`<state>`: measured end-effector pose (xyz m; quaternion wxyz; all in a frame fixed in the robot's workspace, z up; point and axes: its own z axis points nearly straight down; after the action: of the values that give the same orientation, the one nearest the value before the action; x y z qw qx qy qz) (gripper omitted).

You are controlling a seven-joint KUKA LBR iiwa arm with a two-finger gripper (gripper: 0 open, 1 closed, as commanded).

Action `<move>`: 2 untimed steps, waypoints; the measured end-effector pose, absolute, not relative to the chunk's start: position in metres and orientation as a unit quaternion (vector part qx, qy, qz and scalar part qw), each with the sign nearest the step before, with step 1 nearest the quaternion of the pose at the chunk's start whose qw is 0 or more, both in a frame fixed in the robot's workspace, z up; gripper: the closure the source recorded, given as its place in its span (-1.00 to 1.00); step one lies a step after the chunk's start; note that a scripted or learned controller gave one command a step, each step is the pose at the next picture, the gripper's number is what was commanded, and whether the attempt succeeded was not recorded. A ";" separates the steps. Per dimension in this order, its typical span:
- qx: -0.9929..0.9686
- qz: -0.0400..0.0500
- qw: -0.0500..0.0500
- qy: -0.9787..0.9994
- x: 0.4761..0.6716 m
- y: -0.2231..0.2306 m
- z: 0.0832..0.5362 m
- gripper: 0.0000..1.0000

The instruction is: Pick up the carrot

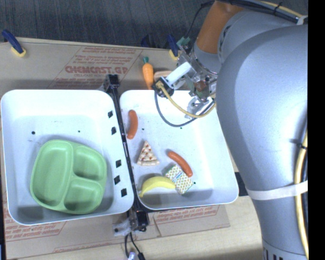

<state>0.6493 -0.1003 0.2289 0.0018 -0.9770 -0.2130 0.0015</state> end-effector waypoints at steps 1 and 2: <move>-0.987 0.003 0.002 -0.160 0.645 -0.135 0.159 -1.00; -0.994 0.002 0.001 -0.107 0.649 -0.096 0.215 -1.00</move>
<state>0.6487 -0.0958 0.2152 0.0009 -0.9942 -0.1073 0.0018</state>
